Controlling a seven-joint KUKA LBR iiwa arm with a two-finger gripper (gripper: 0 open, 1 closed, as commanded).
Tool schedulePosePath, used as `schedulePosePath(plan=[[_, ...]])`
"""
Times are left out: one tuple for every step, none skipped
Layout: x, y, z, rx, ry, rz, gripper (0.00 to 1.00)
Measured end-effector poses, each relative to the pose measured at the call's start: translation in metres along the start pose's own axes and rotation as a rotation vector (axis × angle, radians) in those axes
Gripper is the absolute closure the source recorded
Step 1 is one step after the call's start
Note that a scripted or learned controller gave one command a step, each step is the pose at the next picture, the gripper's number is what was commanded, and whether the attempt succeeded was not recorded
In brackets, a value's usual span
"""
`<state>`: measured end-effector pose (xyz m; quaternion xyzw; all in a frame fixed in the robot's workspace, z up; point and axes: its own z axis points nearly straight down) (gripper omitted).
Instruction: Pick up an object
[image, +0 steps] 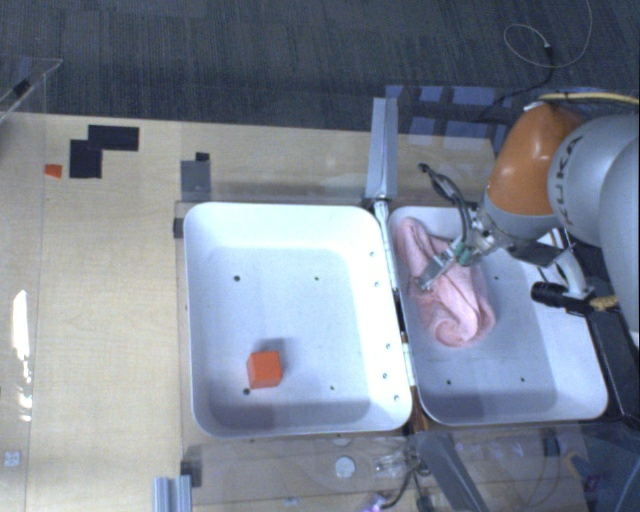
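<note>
Pink cloth (447, 290) is lain directly under the gripper (440, 268), long axis down-bin; finger state cannot be told.

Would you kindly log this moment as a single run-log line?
arm: over right bin | gripper: down on pink cloth | orange block: left bin, untouched | lift: not yet

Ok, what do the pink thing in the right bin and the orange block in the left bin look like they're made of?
Pink thing: looks like soft cloth, matte, judging by its folds and slumped, rumpled outline. The gripper is down on it.

Orange block: appears rigid, with flat faces and sharp edges and an even matte colour; plastic, foam or painted wood, it is too small to tell which.

Both bins: smooth white, probably plastic.
</note>
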<state>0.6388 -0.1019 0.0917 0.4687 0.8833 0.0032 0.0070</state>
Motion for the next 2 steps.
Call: schedulePosePath(plan=[[0.000, 0.004, -0.014, -0.008, -0.006, -0.006, 1.00], [0.006, 0.044, -0.095, 0.005, 0.002, 0.311, 1.00]])
